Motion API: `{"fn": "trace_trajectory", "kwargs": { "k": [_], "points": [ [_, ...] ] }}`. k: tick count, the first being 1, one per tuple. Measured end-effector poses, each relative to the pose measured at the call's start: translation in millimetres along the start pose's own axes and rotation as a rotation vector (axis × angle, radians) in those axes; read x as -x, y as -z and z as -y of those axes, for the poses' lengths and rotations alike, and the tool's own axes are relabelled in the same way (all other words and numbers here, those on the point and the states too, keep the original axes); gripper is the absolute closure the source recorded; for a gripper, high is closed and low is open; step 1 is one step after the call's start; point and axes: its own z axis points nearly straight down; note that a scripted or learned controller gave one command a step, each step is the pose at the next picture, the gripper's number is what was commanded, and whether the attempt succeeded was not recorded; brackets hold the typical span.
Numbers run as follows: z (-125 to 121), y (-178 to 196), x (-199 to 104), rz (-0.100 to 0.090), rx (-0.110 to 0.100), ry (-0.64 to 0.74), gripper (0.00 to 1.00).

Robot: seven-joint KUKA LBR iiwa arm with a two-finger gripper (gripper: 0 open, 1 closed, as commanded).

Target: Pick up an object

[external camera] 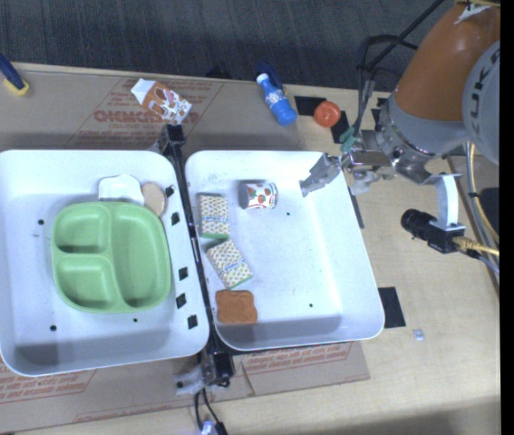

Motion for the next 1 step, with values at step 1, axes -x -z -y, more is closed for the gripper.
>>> {"fn": "trace_trajectory", "kwargs": {
  "k": [1],
  "points": [
    [75.2,-184.0,24.5,-0.002,-0.003,0.001,0.00]
  ]
}}
